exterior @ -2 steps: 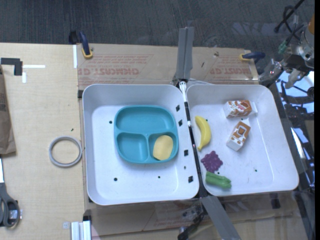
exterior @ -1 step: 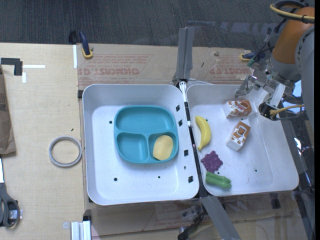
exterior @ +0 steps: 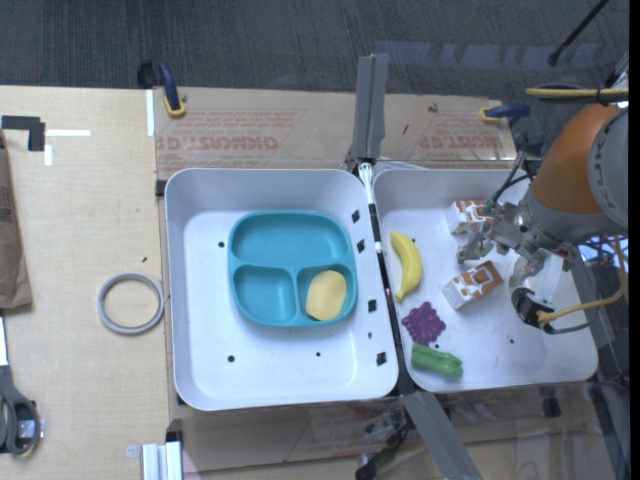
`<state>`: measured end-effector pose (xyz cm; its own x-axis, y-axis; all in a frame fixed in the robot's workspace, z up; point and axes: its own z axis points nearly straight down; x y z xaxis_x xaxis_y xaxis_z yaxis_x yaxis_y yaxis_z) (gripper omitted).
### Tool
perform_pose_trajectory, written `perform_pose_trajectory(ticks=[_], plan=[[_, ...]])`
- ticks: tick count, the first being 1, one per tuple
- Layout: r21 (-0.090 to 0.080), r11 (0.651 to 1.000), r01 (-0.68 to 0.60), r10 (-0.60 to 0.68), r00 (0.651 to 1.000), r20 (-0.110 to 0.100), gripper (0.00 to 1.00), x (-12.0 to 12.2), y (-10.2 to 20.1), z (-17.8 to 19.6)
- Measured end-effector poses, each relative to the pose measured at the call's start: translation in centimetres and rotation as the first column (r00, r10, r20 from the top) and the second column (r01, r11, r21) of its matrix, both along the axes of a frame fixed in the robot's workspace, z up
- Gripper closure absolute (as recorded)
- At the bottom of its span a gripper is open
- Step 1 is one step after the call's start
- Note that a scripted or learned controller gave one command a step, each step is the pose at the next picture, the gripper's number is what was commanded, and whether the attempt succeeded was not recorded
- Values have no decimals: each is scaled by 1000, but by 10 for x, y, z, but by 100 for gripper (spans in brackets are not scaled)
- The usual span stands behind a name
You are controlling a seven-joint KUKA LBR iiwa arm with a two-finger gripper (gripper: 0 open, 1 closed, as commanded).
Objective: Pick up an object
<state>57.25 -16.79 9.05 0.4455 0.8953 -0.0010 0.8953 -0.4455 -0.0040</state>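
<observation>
The right bin (exterior: 560,363) holds a yellow banana (exterior: 405,263), a purple bunch of grapes (exterior: 424,321), a green vegetable (exterior: 436,361) and two small white-and-orange cartons. One carton (exterior: 466,213) lies near the bin's far side, the other (exterior: 473,285) lies nearer the middle. My gripper (exterior: 484,245) hangs low between the two cartons, just above the nearer one. The grey arm with its orange band (exterior: 575,163) comes in from the right. I see nothing lifted off the bin floor.
The left bin (exterior: 200,358) carries a teal divided plate (exterior: 285,268) with a pale yellow round item (exterior: 326,295) in its lower right compartment. A grey ring (exterior: 131,301) lies on the bench to the left. A divider rail (exterior: 372,228) separates the bins.
</observation>
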Motion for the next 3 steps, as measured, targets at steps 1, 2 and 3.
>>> perform_pose_trajectory(ticks=[1, 2, 3], plan=[[0, 881, -473, 473, 881, 3, 0, -47, -18, 1], [-1, 883, -470, 470, 883, 5, 100, -46, -19, 11], [-2, 921, -389, 389, 921, 3, 100, -46, -28, 131]])
